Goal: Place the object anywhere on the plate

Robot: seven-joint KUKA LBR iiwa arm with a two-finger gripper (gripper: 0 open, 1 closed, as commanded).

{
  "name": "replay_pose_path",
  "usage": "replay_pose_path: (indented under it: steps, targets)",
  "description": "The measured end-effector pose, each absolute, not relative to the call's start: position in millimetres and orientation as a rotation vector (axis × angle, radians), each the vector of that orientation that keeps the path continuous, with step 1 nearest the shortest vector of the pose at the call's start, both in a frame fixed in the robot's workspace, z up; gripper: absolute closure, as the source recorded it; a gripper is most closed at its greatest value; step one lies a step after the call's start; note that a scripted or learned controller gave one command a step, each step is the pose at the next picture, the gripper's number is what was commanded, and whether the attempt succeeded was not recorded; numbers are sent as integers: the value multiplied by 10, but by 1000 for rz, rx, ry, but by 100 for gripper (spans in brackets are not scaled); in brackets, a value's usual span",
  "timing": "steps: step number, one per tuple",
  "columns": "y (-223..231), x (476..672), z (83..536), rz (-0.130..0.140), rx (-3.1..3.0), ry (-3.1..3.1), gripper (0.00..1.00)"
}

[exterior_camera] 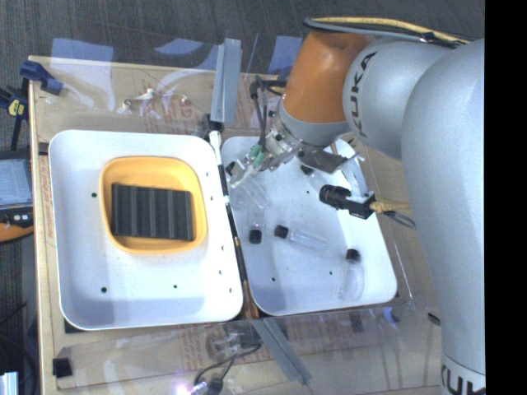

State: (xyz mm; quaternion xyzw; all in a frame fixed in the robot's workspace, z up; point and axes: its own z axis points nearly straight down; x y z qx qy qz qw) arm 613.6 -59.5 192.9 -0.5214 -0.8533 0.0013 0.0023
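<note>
A yellow plate [148,174] with rounded corners lies in the left white bin [82,286]. A dark ribbed rectangular block [152,212] rests flat on the plate and covers most of its middle. My gripper [246,169] hangs over the far left corner of the right bin [370,290], just right of the wall between the two bins and apart from the plate. The orange-banded wrist [329,72] sits above it. I see nothing clearly held at its tip.
In the right bin lie small clear vials with black caps: one short [255,235], one long [300,238], one near the right wall [352,268]. A black fitting with a yellow cable [346,201] juts from the wrist over that bin.
</note>
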Motion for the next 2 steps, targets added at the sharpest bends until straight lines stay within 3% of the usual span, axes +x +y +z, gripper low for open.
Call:
replay_pose_path:
  steps: [1,2]
  targets:
    - [-599,6137,1933,4,-1637,-2677,0]
    - [10,6121,2026,3,-1655,-2669,0]
